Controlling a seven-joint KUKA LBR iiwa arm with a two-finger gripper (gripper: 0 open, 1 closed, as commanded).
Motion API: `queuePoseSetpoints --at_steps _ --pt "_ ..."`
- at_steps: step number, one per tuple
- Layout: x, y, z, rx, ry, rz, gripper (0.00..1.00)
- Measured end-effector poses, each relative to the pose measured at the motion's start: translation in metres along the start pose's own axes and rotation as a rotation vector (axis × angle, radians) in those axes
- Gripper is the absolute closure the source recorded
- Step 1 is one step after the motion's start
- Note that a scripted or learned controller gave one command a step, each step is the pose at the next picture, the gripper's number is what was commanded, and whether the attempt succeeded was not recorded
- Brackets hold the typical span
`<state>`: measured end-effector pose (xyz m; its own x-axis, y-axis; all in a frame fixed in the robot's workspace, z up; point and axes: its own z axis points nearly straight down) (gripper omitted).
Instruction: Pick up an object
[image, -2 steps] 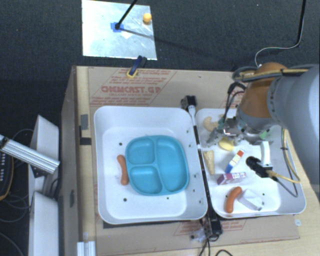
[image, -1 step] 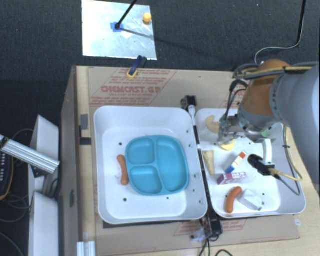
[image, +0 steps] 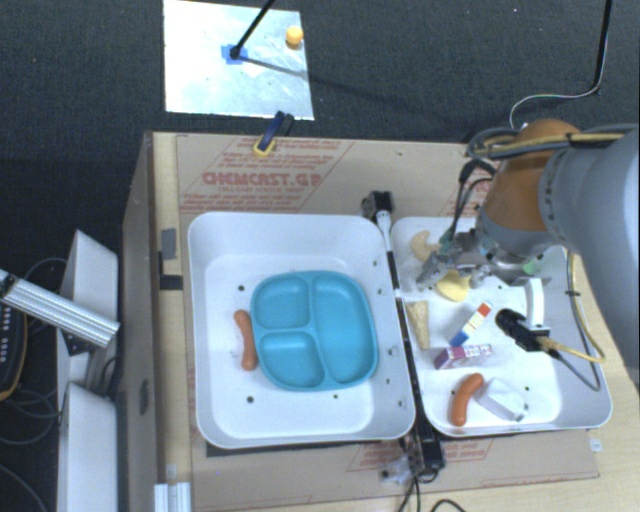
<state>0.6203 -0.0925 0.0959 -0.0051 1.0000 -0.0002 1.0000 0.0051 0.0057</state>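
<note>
**Bench** (image: 300, 172): brown board with red print, bearing two shallow white bins side by side at centre frame.

**Left bin** (image: 200, 300):
- Blue sectioned plate (image: 315, 330), three compartments, lying flat at the bin's middle.
- Toy sausage (image: 245, 340), orange-brown, lying lengthwise just left of the plate and apart from it.

**Right bin** (image: 592, 400):
- Pale curved piece (image: 421, 243), upper left corner of the bin.
- Yellow rounded piece (image: 453, 289), upper middle, directly below the gripper and very close to it. Whether they touch cannot be told.
- Tan cone-shaped piece (image: 418, 323), against the left wall, point downward in frame.
- Small tube (image: 475, 322), banded orange, white and blue, lying at a slant at the bin's centre.
- Purple-and-white packet (image: 463, 354), just below the tube.
- Second toy sausage (image: 464, 398), lower left, tilted.
- Clear or whitish item (image: 502, 406), just right of that sausage. Too faint to identify.

**Arm** (image: 595, 190): grey with an orange band, entering from the right of frame.

**Gripper** (image: 447, 262): low over the upper part of the right bin. Whether it is released or clenched cannot be told from this view.
</note>
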Motion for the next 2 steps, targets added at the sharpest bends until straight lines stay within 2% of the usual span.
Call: queuePoseSetpoints --at_steps 1,2 --pt "0.000 -0.018 0.012 0.005 0.000 0.004 0.00" --pt "-0.015 0.046 0.013 0.016 0.002 -0.001 0.00"
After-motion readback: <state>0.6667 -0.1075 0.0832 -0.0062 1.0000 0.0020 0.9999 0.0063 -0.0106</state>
